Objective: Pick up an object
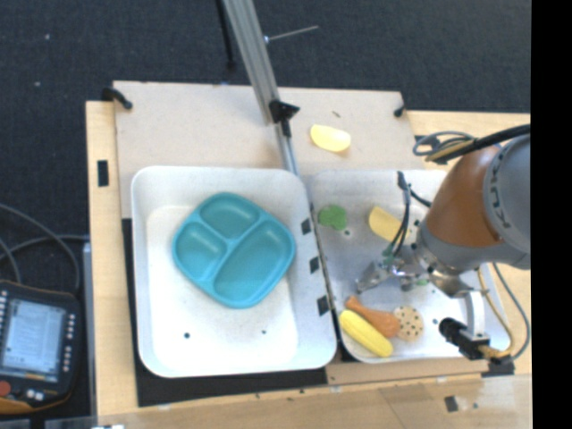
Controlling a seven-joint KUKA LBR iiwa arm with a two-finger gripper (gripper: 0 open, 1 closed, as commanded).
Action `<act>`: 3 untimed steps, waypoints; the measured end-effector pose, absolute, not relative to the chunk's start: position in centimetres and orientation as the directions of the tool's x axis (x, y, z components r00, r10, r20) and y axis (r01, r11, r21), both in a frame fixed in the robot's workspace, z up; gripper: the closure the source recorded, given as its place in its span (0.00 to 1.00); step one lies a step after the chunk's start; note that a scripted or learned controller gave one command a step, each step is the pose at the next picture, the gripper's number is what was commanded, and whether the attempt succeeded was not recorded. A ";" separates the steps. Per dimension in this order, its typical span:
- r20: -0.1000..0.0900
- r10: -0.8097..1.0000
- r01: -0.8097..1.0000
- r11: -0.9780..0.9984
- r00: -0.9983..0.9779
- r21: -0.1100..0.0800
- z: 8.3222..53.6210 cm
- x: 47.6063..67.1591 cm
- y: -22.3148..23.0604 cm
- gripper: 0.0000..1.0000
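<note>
A: Two bins sit side by side on the bench. Left bin: one blue tray with three compartments, lying near the bin's middle, a little toward the far edge.

B: Right bin?

A: Five small things. Green disc near the far left corner. Yellow block just right of it, partly behind the arm's cables. Along the near edge: yellow corn at the near left corner, orange carrot touching its far side, and a tan, dotted cookie just right of the carrot.

B: Where is the arm?

A: Arm comes in from the right, orange band over the bin's right half. Gripper hangs over the middle of the right bin, between the yellow block and the carrot.

B: Is it gripping?

A: Nothing can be seen between the fingers. Whether they are spread or closed, I cannot tell; the metal parts blur together from this angle.

B: Anything outside the bins?

A: One pale yellow piece rests on the bench beyond the right bin's far edge. Grey metal pole rises from the bench's far side, its foot at the gap between the bins. Screen unit stands off the bench's left edge.
</note>
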State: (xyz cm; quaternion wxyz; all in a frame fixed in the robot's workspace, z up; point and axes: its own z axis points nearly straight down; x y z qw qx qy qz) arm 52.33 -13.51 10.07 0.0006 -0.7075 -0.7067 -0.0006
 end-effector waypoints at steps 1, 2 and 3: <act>0.003 1.000 1.000 -0.004 0.004 0.004 11.2 52.5 -13.6 1.00; -0.002 1.000 1.000 0.003 -0.003 0.008 17.3 53.4 -14.0 1.00; -0.001 1.000 1.000 0.004 -0.004 0.006 20.4 53.6 -14.1 1.00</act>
